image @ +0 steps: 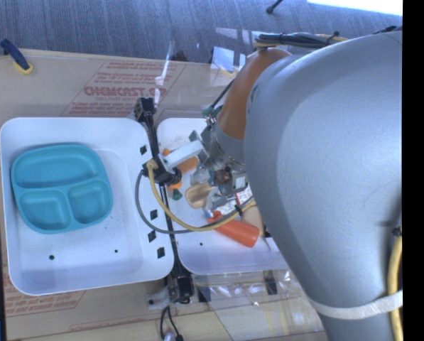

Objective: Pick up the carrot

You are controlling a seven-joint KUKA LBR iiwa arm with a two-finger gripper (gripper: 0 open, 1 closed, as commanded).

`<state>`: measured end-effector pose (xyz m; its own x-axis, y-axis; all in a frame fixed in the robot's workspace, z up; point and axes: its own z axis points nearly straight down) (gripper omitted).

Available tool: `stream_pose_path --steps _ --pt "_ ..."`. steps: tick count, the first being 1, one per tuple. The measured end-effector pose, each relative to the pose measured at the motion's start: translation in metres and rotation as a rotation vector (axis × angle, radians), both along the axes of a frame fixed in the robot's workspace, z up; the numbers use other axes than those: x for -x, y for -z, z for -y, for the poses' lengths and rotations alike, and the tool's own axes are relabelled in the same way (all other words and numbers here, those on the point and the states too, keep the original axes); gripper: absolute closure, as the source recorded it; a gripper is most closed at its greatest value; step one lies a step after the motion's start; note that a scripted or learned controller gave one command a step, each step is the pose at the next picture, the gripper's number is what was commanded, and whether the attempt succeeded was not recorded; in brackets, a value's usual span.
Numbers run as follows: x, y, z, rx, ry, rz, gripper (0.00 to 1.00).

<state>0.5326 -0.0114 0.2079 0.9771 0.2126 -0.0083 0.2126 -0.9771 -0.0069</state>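
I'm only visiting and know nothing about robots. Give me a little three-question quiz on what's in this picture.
1. True or false: the blue tray lies in the left bin.
2. Which bin holds the carrot?
   A. left
   B. right
   C. neither
3. Fill in: the tray has ___ compartments.

Key:
1. True.
2. B, the right bin; the carrot lies near its front edge, below the gripper.
3. Three.
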Motion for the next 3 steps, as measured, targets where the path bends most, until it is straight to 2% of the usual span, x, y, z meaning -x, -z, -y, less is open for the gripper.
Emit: stream_pose_path --steps 1,2,3 --pt "0.057 -0.029 -0.069 0.003 -0.022 0.006 1.00" --pt "0.058 0.013 -0.033 0.000 -0.375 0.001 1.00" --pt "0.058 0.017 -0.088 -0.004 -0.588 0.002 1.00"
